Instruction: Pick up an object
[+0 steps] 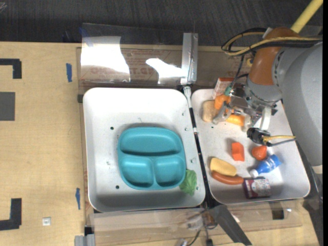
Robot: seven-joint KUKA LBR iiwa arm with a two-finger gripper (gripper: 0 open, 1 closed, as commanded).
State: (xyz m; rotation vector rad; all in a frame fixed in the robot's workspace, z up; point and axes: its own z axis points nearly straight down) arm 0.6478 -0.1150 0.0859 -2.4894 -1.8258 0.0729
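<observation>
Camera view: the arm comes in from the right, its orange band above the wrist, and the gripper (230, 109) is low over the far-left part of the right bin (300, 186). It sits in a small crowd of toy food — a tan piece (207, 110) to its left, an orange piece (220, 101) just beside it and a yellow piece (234, 120) close under it. Whether the hand is apart, together or clamped on anything I cannot tell; the metal parts blur into the items around them.

Nearer in the same bin lie an orange block (237, 151), a red-orange piece (259, 151), a blue bottle (267, 164), a yellow wedge (223, 166) touching a sausage (227, 178), and a dark can (257, 187) at the near edge. The left bin (95, 137) holds a teal divided tray (151, 157) with a green leafy item (188, 182) at its near-right corner.

By my reading the step in hand is the grasp itself — the tool is down among the far cluster, most likely at the yellow or orange piece. The next move calls for a firm close on one item alone, then a straight lift; with neighbours this tight, a pinch could easily slip or nudge things aside.
</observation>
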